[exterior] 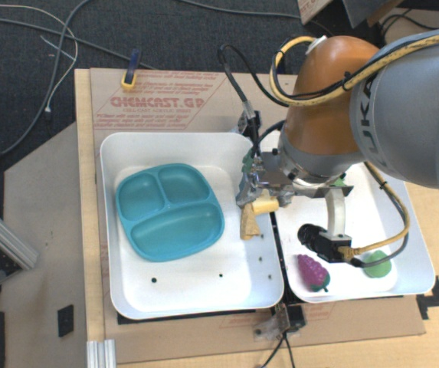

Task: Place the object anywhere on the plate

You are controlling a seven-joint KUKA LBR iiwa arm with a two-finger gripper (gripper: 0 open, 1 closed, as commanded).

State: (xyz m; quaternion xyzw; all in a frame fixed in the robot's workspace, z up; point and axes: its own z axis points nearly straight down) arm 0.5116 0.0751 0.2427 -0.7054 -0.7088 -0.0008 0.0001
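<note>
Tan piece is your object, and it sits directly under the gripper, so start there. The gripper hangs low over the right edge of the left bin, just beside the wall shared by the 2 bins. You cannot tell from this angle whether it is open or closed, or whether it has the piece. The piece looks pale and angled, with its upper end at the tool and its lower end toward the bin floor. Judge it as light and fairly stiff, with a smooth skin that could slip, so take it across its narrower middle rather than at a tip. The teal plate, with 3 compartments, lies near it to the left in the same bin, not touching it. In the right bin lie a purple thing and a green thing, away from your likely route.
</note>
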